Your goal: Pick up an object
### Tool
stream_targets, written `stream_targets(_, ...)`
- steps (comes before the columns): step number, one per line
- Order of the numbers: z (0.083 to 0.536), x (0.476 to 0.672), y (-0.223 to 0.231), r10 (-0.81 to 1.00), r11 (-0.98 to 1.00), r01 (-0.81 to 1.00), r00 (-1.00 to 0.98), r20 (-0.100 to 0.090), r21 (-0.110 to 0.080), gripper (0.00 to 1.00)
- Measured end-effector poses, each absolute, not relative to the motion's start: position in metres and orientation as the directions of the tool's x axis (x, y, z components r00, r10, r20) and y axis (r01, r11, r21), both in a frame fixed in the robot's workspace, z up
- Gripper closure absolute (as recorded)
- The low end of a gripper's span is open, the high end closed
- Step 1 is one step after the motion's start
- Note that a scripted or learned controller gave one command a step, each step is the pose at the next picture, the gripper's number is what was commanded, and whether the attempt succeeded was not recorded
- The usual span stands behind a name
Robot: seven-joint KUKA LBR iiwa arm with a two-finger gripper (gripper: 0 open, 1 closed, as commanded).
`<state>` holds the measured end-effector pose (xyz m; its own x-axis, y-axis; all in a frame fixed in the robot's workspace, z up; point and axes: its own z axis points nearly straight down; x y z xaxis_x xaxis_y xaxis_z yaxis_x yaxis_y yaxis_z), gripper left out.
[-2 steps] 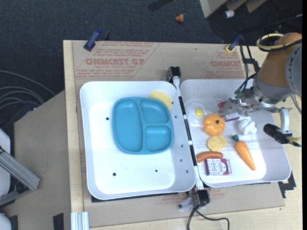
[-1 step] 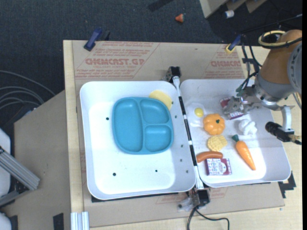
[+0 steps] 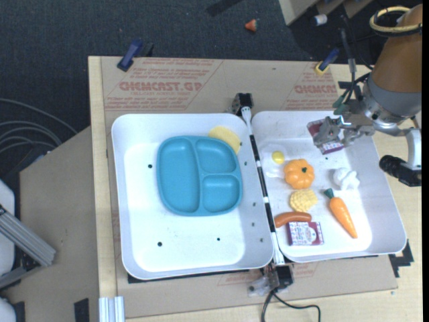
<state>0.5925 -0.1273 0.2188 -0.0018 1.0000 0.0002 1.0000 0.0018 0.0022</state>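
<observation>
My gripper (image 3: 328, 137) hangs over the back part of the right bin (image 3: 382, 180), with the arm coming in from the right. A small purplish patch (image 3: 331, 148) shows just under it; I cannot tell what it is. In front of the gripper lie an orange pumpkin (image 3: 299, 173), a small yellow piece (image 3: 277, 157), a white lump (image 3: 346, 178), a yellow corn cob (image 3: 303, 198), a carrot (image 3: 342, 215), a sausage (image 3: 293, 218) and a red packet (image 3: 305, 233).
The left bin (image 3: 134, 200) holds a blue divided plate (image 3: 198, 175) and a yellow fruit (image 3: 226, 137) at its back right corner. A black clip (image 3: 242, 102) sits on the ridge between the bins. Brown board surrounds both bins.
</observation>
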Motion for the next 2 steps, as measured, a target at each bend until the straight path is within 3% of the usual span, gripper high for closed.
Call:
stream_targets(1,0.235,0.499,-0.067,1.0,0.001,1.0,-0.001,0.002,-0.003,1.0)
stream_targets(2,0.265,0.479,-0.081,1.0,0.0,1.0,0.0,0.0,0.0,1.0)
